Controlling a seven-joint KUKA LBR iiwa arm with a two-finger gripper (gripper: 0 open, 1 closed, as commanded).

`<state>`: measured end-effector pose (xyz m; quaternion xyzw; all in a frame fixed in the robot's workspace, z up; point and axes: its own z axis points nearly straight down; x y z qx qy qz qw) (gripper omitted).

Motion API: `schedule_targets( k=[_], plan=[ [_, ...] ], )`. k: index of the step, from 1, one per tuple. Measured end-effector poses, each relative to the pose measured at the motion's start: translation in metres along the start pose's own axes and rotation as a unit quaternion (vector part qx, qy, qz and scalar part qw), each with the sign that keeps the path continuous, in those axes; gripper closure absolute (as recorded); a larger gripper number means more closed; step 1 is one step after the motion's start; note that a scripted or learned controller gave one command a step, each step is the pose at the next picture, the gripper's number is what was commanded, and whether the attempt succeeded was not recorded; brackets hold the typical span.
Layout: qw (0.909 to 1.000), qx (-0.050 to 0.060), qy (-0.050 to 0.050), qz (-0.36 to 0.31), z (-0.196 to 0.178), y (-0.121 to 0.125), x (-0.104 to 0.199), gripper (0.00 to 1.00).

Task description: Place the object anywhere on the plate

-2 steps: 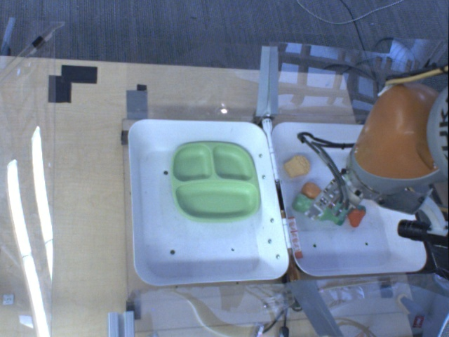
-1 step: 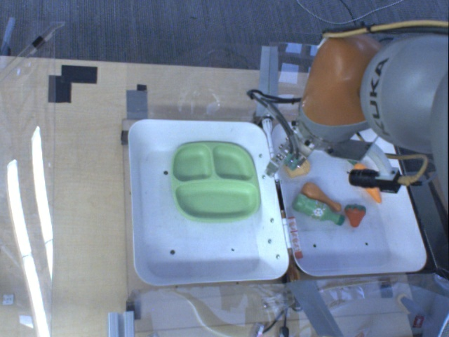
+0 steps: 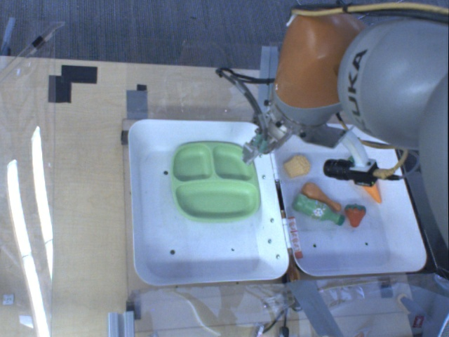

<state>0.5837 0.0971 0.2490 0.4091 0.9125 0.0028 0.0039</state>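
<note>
floor (image 3: pixel 140 12): blue-grey ribbed carpet along the top | bench (image 3: pixel 84 209): pale wood-grain top | black L-shaped mark (image 3: pixel 70 79): flat on the bench, upper left | grey metal bracket (image 3: pixel 137 105): on the bench, right of the mark | light: two white glare streaks (image 3: pixel 36 156) down the bench's left side

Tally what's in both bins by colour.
Green: 2, plate and bottle
Orange: 2, long piece and wedge
Red: 1, fruit
Tan: 1, block
Total: 6
</note>
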Motion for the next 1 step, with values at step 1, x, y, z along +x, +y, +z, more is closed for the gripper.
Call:
schedule_targets(
  k=[1],
  plan=[
    [0.9998,0.004,0.002,-0.017,0.0573,-0.0647,-0.0253,1.0]
  ],
)
